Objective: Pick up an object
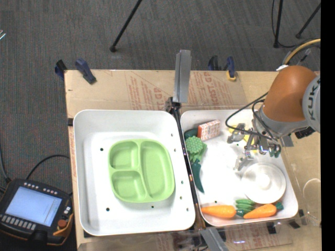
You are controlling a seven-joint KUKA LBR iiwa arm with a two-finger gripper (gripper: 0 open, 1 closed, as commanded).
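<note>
Nearest the camera, at the lower left corner, a teach pendant (32,209) with a lit blue-white screen sat beside the counter (136,90), its cable looping up along the left edge. On the counter stood two shallow white bins side by side. Inside the left bin (86,124) a pale green divided plate (141,171) lay flat near the middle, with three compartments showing.

Along the front wall of the right bin (290,205) lay two toy carrots, one (220,211) to the left and another (260,211) to the right, with green pieces (244,204) between them; the two carrots were close together but whether they touched could not be told. Just behind them, toward the right wall, rested a white bowl (265,182). Against the bin's left wall a toy broccoli (195,147) sat with a dark green, long vegetable (198,175) just in front of it. Near the back of the bin a small red and white box (209,129) lay tilted.

From the right, the arm reached over the right bin, its orange band (288,93) above the wrist. Its end effector (245,160) hung low over bare bin floor between the box and the bowl, just beside the bowl's rim. Whether the metal parts were spread or closed could not be told, and nothing could be made out in its hold.

Blue clamps (84,69) gripped the counter's back edge, and tripod legs (128,20) stood on the dark carpet beyond.
</note>
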